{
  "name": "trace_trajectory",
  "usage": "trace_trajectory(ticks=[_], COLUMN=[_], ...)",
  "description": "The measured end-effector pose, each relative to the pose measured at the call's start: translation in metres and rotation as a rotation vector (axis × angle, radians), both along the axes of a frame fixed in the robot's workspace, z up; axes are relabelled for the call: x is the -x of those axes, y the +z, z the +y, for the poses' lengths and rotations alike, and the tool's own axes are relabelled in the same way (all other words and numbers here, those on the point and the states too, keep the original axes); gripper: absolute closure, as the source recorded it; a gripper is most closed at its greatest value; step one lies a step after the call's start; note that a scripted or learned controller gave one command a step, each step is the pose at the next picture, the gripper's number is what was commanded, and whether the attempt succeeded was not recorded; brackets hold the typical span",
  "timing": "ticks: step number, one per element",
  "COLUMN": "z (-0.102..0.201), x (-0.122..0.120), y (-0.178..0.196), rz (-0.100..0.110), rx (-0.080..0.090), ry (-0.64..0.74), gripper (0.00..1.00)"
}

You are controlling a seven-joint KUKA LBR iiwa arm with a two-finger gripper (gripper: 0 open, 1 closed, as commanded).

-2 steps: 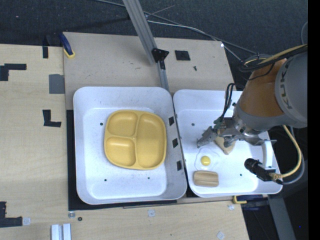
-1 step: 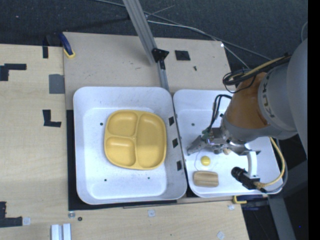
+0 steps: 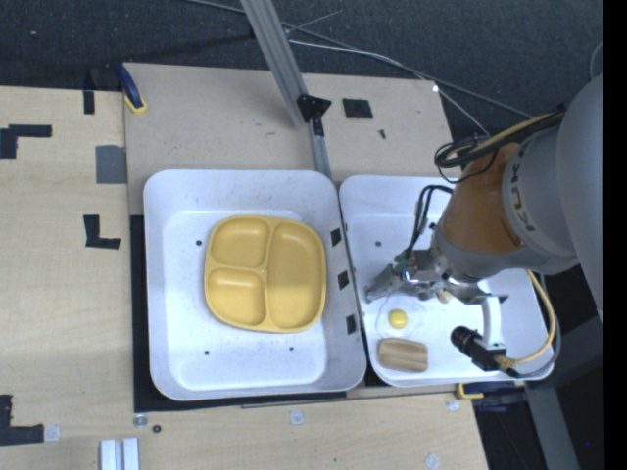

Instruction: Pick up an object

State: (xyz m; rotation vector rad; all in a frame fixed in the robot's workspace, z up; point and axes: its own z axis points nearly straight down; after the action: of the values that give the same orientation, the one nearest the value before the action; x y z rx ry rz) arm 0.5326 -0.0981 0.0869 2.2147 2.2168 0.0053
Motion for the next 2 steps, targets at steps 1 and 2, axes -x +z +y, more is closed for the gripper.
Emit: trace_trajectory(ticks=[1,2], z=[0.0,0.0], x=[0.0,-0.003], y=[0.011,0.053], rz=[-0.001,0.007], rx=[0.0,-0.003], ry=[0.0,0.0], gripper=[1.0,1.0])
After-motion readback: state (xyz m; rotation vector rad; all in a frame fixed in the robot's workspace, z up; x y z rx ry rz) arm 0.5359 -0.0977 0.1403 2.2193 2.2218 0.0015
